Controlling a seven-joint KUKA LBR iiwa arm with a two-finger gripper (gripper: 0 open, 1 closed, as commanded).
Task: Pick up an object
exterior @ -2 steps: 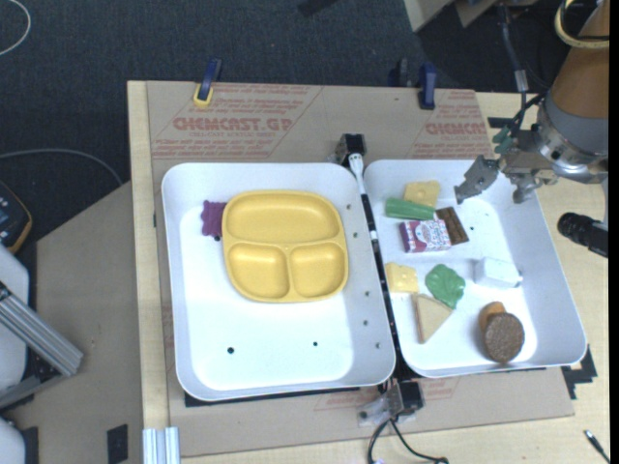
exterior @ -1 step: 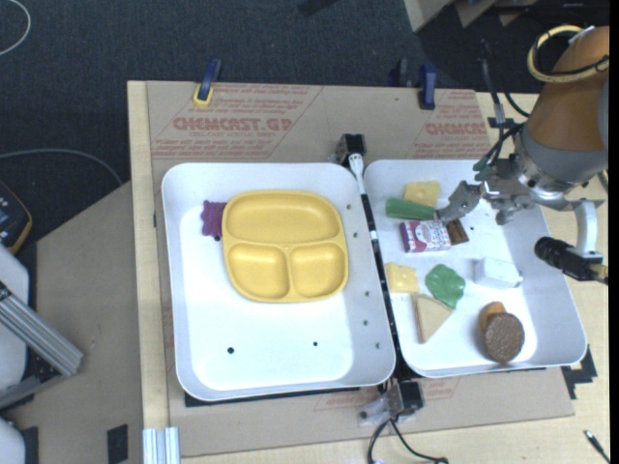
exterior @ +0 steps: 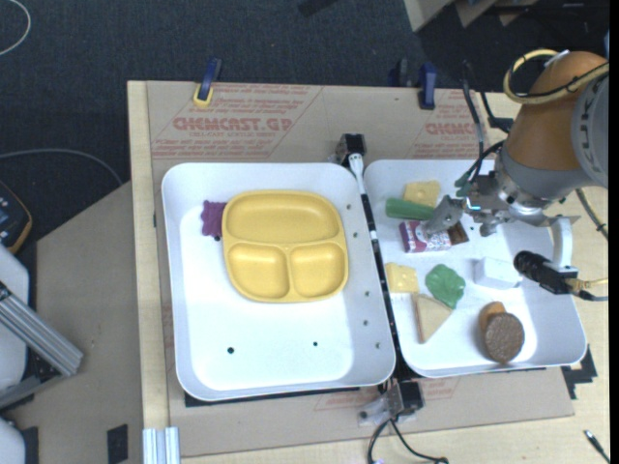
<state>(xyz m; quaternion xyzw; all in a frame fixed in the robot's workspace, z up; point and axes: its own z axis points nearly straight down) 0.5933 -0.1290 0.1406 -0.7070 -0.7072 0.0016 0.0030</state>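
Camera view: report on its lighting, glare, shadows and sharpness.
Camera view: light is even and soft; the left bin and right bin come out bright white, with no hard glare on them; the yellow tray carries a mild sheen; shadows are faint, a thin one along the tray's edge; the dark floor loses detail; the claw and small items beside it look slightly soft.

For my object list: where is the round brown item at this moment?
The round brown item lies in the right bin, at its front right corner, to the right of the pale wedge.
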